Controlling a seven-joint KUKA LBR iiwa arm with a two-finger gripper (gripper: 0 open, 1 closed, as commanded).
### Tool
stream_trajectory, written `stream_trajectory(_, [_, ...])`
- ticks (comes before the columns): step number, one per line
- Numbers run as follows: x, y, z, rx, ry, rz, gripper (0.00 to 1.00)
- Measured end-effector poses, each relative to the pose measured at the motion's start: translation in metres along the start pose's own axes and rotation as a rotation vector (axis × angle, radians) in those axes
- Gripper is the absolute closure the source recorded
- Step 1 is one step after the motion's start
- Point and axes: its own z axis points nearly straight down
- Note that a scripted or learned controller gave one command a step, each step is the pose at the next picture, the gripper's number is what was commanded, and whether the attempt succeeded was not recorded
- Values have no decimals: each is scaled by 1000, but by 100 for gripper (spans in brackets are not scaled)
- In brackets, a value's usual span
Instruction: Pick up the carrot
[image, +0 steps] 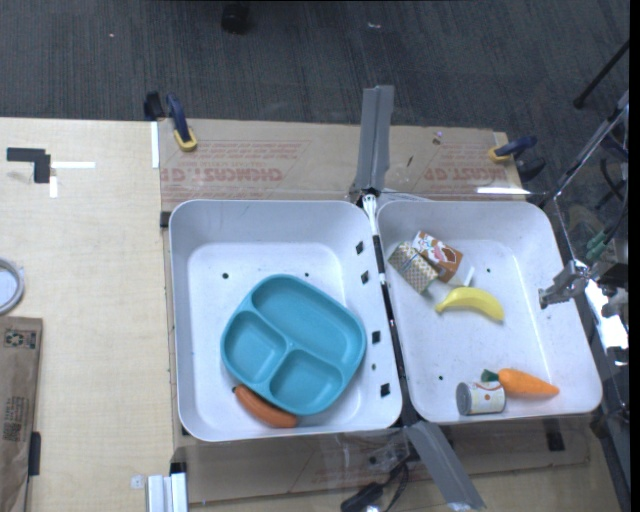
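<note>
- Nearest the lens, a grey metal bracket (440, 478) juts out from under the seam where the two bins meet.
- Pale wooden bench top (80, 250) spreads to the far left. It bears a roll of clear tape (5, 287) at the edge, a brown paper bag (20, 400) and a black L-shaped marker (30, 162).
- Brown cardboard sheet with red print (260, 165) lies under the bins, pinned at its back corners by a blue-and-yellow clamp (180, 125) and a second yellow clamp (508, 150).
- Left shallow white bin (182, 300) holds a blue three-compartment plastic plate (292, 343). An orange-red sausage-shaped toy (265, 408) is tucked partly under the plate's near rim.
- Right shallow white bin (450, 350) holds a small patterned carton (425, 262) towards the back, with a yellow toy banana (472, 303) just beside it.
- Small grey-white can (482, 397) lies on its side in that bin's near right corner.
- Orange carrot with a green top (528, 383) lies touching the can's right side, tip pointing right.
- Gripper (578, 285) hangs at the right bin's right rim, well apart from the carrot. How wide it stands cannot be told.
- Dark grey carpeted floor (300, 60) runs behind the bench.
</note>
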Motion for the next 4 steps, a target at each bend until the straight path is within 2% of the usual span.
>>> stream_trajectory(1, [-8,26,34,2,2,-256,0])
stream_trajectory(2, [-33,6,126,-1,2,-534,0])
stream_trajectory(3, [-31,20,89,-2,0,-369,0])
stream_trajectory(4, [-28,6,179,1,10,-517,0])
